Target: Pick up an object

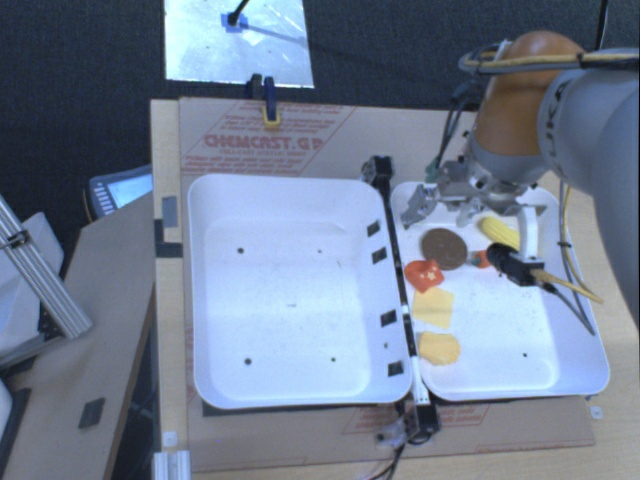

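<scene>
Grey hand [447, 200] hovers above brown disc [444, 248], holding nothing.

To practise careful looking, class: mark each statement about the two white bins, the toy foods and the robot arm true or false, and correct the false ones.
1. The brown disc lies in the left bin. False: it lies in the right bin.
2. The yellow square sits between the red piece and the yellow-orange lump. True.
3. The gripper is over the left bin. False: it is at the right bin's far end.
4. The corn cob lies right of the brown disc. True.
5. The red piece is held between the fingers. False: it lies on the bin floor.
</scene>
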### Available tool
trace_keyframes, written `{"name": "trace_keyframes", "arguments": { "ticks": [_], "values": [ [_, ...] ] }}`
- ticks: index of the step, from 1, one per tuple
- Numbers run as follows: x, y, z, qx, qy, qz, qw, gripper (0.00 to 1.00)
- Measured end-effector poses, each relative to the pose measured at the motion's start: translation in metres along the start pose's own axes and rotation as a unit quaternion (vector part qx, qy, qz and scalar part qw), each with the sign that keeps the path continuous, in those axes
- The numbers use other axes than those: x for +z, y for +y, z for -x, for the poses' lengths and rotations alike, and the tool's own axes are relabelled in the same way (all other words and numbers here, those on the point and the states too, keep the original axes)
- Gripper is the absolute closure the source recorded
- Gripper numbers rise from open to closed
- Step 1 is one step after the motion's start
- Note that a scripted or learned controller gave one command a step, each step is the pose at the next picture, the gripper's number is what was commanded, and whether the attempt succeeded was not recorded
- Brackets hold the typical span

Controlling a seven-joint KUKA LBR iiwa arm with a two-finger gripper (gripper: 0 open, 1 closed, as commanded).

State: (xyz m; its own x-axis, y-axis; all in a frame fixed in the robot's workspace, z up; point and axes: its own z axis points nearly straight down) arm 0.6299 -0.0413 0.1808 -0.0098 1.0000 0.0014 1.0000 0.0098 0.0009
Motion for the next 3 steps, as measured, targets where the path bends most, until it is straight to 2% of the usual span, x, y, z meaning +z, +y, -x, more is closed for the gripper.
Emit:
{"name": "trace_keyframes", "arguments": {
  "ticks": [1, 2, 3],
  "values": [
    [-0.005, 0.041, -0.041, 0.000, 0.000, 0.003, 1.0000, 0.00],
    [-0.015, 0.040, -0.039, 0.001, 0.000, 0.003, 1.0000, 1.00],
    [-0.027, 0.041, -0.039, 0.000, 0.000, 0.004, 1.0000, 1.00]
  ]
}}
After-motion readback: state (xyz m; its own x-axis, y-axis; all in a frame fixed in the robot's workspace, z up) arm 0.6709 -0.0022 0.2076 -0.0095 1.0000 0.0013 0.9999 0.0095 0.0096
